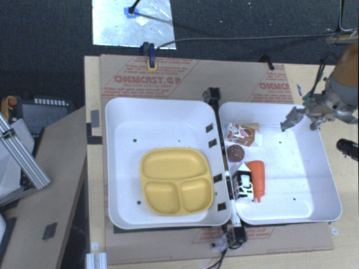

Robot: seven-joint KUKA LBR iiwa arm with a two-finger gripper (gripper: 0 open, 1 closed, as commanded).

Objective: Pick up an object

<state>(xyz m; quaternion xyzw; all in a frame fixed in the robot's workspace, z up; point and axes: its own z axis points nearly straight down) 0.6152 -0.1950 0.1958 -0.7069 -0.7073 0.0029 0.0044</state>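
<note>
**Gripper hanging open over right bin, nothing grasped**

Pickable objects are all sitting in the right bin point(314, 167), clustered along its left wall, well to the left of the gripper point(302, 120) and lower in frame.

- Snack packet point(242, 133): white/brown/red wrapper, lying flat, the closest of the cluster to the gripper but well apart from it, roughly level and slightly below.
- Dark round puck point(235, 153): lying just under the packet, touching or nearly touching it; can't tell which.
- Orange bottle point(257, 179): carrot-shaped, lying on its side, pointing away from the gripper toward the near edge of the bin.
- Black-and-white block point(243, 185): sitting just beside the orange bottle, on the side farther from the gripper, against the divider.

Gripper is reaching in from the right at the bin's far right corner; the two fingers are spreading apart with nothing between them. Released state, not touching any object.

Farther out: the left bin point(120, 144) is holding a yellow divided plate point(176, 180) with three compartments, lying flat in the bin's near half, across the divider from the gripper. Both bins are resting on a cardboard sheet point(168, 77) with red print.
</note>
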